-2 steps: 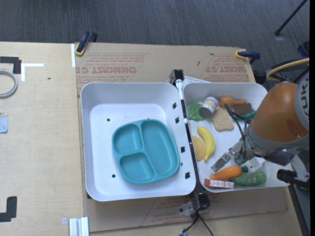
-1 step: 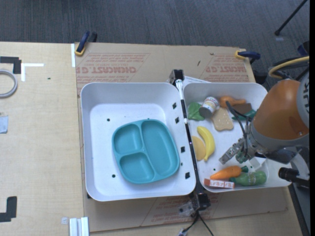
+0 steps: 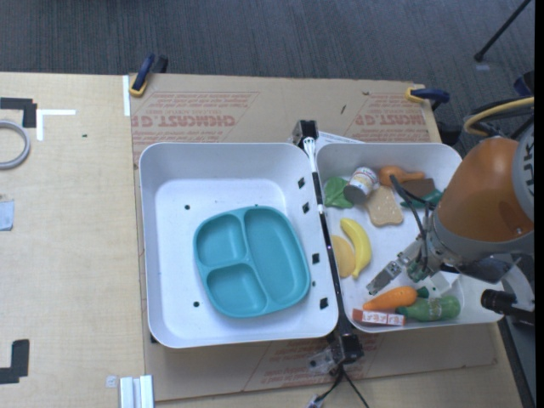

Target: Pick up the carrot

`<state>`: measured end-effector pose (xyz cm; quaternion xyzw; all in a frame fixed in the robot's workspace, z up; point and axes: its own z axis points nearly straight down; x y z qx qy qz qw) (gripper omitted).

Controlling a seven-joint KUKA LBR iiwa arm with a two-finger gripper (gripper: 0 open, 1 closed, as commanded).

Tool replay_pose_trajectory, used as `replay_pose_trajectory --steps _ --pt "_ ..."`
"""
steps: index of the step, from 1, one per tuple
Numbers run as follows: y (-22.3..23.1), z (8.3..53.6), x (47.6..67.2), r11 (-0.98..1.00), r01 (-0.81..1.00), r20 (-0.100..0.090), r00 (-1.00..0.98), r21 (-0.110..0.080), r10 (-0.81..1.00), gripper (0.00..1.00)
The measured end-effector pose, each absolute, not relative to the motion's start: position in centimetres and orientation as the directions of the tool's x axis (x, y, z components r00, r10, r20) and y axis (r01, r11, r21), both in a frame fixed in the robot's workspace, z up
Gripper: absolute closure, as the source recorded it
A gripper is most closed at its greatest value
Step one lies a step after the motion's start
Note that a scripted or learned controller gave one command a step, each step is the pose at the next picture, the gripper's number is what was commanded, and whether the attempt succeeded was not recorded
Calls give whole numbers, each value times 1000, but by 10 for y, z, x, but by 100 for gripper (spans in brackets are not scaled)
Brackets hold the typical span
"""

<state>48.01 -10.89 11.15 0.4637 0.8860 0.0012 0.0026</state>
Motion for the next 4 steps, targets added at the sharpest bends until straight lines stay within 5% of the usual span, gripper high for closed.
replay_pose_trajectory --steps 1,2,3,4 --pt "-109 92 477 500 866 1 -500 0 866 0" --pt "-109 102 479 497 868 -1 -497 3 868 100" --pt "-109 102 479 497 868 -1 -497 3 868 0" --pt "-109 111 480 496 868 -2 -496 5 868 100"
